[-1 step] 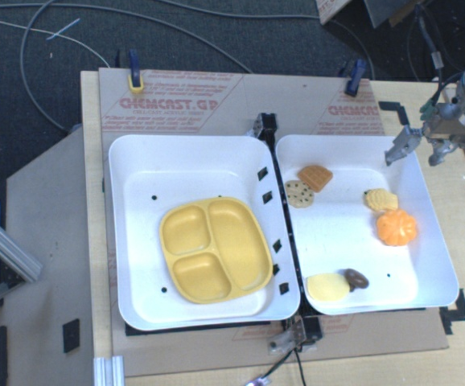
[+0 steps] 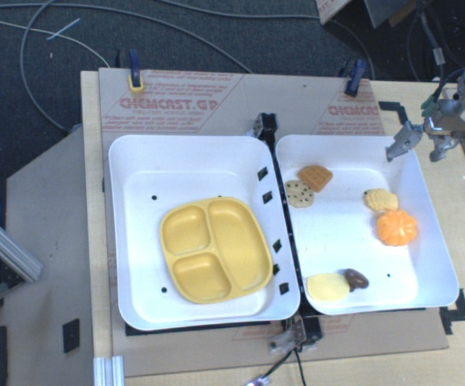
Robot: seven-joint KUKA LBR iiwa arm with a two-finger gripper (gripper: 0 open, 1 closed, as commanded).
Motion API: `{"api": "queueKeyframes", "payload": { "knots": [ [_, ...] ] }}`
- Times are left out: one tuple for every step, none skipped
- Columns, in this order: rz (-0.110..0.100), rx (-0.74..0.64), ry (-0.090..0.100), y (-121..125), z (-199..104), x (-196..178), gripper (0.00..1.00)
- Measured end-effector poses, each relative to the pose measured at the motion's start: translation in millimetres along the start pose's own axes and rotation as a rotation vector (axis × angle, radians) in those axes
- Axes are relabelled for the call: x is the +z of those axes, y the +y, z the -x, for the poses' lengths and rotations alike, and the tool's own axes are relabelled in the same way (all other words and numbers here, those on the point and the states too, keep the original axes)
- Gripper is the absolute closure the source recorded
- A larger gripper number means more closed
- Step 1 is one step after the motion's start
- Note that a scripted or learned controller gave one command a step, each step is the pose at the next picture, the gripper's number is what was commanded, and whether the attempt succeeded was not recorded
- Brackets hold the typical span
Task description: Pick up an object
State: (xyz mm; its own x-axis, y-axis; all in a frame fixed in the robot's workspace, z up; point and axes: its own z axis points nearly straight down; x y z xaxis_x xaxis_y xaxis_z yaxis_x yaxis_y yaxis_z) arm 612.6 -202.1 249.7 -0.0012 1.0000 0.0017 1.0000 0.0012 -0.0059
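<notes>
Looking down on the bench: two shallow white bins side by side, left bin [image 2: 128,215] and right bin [image 2: 434,256], sitting on a cardboard sheet [image 2: 176,95] held by blue clamps [image 2: 135,71] at its far edge.

Left bin: one yellow divided tray [image 2: 215,249], three compartments, lying flat and slightly turned, near the bin's middle.

Right bin, loose pieces:
- waffle-patterned brown piece [image 2: 316,177] near the far left corner, touching or just overlapping a round chocolate-chip cookie [image 2: 298,193] beside it
- pale yellow ridged piece [image 2: 381,199] toward the right wall, with an orange fruit [image 2: 397,227] just in front of it, nearly touching
- pale yellow flat piece [image 2: 327,287] at the near edge, a small dark brown piece [image 2: 355,279] against its right side

Gripper [image 2: 420,143] hangs at the right bin's far right corner, over the rim, above and apart from every piece. Two fingers splayed wide, one pointing left over the rim, the other off to the right; nothing between them. Closest pieces: the ridged one and the orange fruit, both well below it in the view.

Grey cables [image 2: 39,22] loop across the dark floor behind the bench
</notes>
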Motion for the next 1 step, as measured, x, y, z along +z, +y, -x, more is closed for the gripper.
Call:
{"api": "queueKeyframes", "payload": {
  "knots": [
    [-0.007,0.001,0.003,-2.8,2.0,67.0,0.00]
  ]
}}
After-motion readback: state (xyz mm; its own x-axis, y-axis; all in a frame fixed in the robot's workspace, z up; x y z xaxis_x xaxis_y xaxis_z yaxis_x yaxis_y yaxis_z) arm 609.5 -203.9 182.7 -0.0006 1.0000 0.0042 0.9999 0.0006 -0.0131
